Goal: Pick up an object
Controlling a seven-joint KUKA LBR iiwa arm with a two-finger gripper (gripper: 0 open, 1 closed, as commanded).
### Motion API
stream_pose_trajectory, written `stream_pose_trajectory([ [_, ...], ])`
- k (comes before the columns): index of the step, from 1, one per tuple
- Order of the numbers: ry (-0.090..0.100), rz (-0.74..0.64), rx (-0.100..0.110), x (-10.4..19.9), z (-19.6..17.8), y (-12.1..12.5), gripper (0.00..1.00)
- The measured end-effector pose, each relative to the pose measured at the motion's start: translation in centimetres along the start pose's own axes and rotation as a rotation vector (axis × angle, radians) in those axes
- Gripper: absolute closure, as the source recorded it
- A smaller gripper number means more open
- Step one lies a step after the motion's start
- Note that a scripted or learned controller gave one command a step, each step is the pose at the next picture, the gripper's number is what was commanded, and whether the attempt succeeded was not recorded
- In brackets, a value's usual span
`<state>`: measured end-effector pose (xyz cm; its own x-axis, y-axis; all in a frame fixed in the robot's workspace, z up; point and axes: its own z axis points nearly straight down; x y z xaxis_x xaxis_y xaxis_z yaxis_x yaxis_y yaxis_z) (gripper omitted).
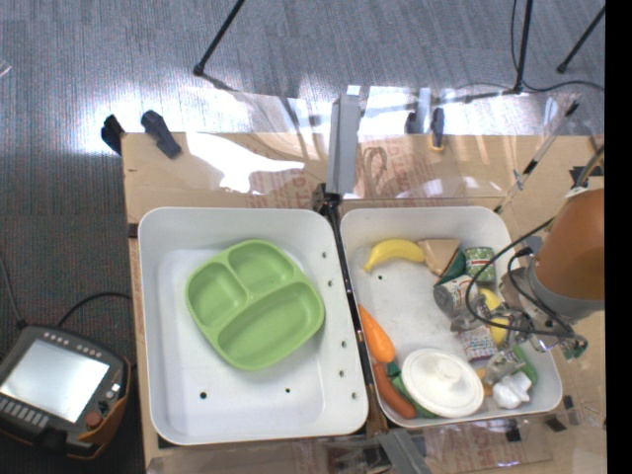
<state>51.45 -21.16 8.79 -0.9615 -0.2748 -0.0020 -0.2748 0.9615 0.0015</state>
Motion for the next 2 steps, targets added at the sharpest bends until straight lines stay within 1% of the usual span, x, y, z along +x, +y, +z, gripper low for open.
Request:
stream_pose_trajectory([
  [1, 0.002, 0.123, 0.0, 0.8, 0.0, 1.8, 0.0],
  [2, 0.001, 0.118, 0.0, 0.6, -1.0, 1.9, 1.0],
])
